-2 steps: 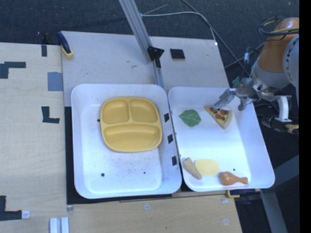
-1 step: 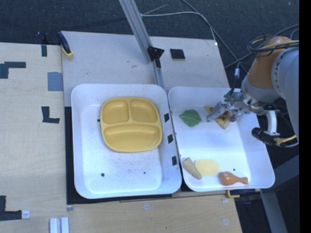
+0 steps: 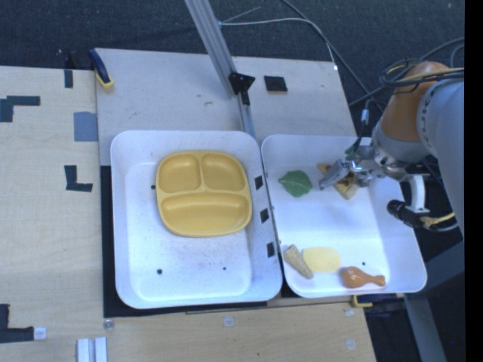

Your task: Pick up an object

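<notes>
Left bin [image 3: 128, 202]: yellow divided plate [image 3: 204, 193], bare floor around it. Right bin [image 3: 392, 225]: green leaf [image 3: 296, 182], then gripper [image 3: 337, 173] low over a half-hidden tan piece [image 3: 346, 188]; finger state unreadable. Near front rim: cone [image 3: 298, 262], yellow slice [image 3: 322, 259], drumstick [image 3: 363, 278].

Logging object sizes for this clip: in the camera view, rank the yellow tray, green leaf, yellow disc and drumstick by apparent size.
1. Yellow tray, clearly largest.
2-4. Drumstick, yellow disc and green leaf look alike; no ranking.
</notes>
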Action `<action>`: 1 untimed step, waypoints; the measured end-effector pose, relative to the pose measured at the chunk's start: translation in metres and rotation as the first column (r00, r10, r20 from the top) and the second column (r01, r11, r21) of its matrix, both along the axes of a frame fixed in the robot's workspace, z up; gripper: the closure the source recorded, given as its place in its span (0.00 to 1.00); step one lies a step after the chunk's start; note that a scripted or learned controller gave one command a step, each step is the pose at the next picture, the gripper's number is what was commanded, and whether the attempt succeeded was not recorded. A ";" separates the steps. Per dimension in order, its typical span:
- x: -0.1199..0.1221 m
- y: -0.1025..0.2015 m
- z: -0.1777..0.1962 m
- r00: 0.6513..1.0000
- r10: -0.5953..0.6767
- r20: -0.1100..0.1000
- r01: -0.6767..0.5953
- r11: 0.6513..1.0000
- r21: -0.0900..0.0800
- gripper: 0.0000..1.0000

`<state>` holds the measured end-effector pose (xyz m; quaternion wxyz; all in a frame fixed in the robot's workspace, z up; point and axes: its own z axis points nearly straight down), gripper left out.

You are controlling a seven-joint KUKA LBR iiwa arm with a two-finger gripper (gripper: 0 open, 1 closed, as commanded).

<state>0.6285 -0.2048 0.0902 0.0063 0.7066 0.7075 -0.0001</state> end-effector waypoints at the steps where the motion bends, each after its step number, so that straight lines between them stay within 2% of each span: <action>1: 0.002 0.000 0.013 1.000 0.001 0.005 -0.001 1.000 -0.001 1.00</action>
